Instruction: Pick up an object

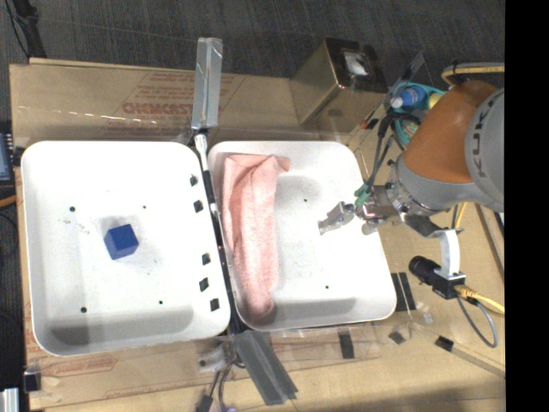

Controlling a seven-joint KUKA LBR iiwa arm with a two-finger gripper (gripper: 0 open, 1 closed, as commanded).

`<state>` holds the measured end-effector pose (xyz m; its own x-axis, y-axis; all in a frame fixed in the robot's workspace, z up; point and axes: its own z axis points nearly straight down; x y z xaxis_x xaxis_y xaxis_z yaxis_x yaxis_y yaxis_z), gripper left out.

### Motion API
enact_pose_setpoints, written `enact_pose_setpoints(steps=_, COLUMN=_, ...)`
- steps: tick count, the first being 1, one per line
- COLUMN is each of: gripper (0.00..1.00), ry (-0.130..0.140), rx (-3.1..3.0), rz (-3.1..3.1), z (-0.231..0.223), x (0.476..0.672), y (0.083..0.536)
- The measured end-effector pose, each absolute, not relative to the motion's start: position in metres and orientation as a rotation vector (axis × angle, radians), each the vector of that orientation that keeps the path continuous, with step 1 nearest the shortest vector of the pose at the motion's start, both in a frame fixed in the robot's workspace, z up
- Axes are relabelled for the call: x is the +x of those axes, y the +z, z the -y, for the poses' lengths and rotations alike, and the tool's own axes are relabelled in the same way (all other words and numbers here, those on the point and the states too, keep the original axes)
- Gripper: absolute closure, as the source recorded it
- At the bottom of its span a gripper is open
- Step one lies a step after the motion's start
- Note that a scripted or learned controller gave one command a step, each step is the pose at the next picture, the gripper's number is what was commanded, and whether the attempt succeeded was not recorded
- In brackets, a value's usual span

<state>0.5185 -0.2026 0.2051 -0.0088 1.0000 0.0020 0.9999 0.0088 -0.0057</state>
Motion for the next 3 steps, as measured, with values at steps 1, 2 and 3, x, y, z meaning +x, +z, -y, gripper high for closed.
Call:
enact_pose_setpoints(steps=1, gripper=0.00, ry=0.006, rx=-2.144, rz=2.290, z=0.141, x=0.586, y=0.133)
enact_pose_setpoints(steps=2, gripper=0.00, ry=0.003, rx=-1.952, rz=2.459, z=0.129, x=0.654, y=0.091)
enact_pose_setpoints(steps=3, gripper=0.00, ry=0.002, rx=-1.951, rz=2.459, z=0.129, x=0.654, y=0.091)
